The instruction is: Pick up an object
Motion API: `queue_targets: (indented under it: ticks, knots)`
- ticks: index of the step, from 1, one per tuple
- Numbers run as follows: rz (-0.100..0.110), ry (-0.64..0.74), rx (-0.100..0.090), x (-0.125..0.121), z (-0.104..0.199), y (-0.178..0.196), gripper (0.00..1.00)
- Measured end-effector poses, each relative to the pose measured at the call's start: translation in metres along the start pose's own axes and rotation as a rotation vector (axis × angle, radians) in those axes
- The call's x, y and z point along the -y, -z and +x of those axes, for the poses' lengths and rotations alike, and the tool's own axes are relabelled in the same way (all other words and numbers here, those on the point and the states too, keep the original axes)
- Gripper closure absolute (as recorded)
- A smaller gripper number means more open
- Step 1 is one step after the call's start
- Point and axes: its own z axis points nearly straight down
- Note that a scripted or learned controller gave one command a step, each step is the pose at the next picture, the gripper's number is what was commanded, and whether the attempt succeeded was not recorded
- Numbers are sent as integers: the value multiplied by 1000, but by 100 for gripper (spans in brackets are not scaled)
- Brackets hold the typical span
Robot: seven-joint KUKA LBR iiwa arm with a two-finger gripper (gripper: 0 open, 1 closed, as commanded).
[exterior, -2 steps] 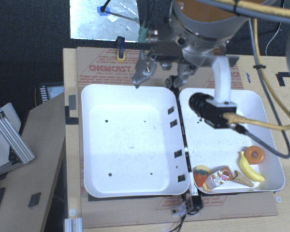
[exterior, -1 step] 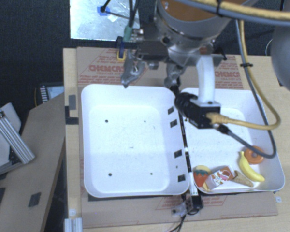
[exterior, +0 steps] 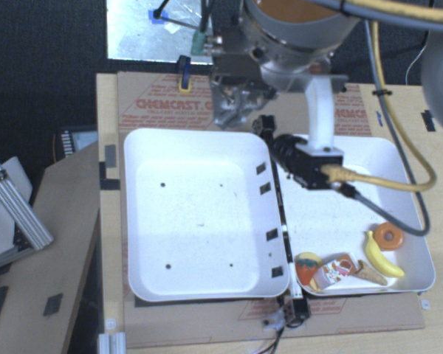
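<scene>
The gripper (exterior: 232, 109) hangs above the far rim of the left bin (exterior: 144, 198), near the divide between the bins; how it is set, I cannot tell. The objects lie well apart from it, in the near corner of the right bin (exterior: 399, 168): a banana (exterior: 382, 257), an orange round piece (exterior: 387, 236) and a small packet (exterior: 336, 270), probably gathered there by sliding.
</scene>
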Motion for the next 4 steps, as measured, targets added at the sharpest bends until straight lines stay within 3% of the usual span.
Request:
queue_targets:
  ticks: [1, 2, 3, 4]
  knots:
    - [3, -9, 4, 0, -39, -12, 100]
    - [2, -14, 5, -57, -121, -36, 100]
    - [2, -11, 5, -100, -169, -64, 100]
    - [0, -8, 4, -116, -222, -68, 100]
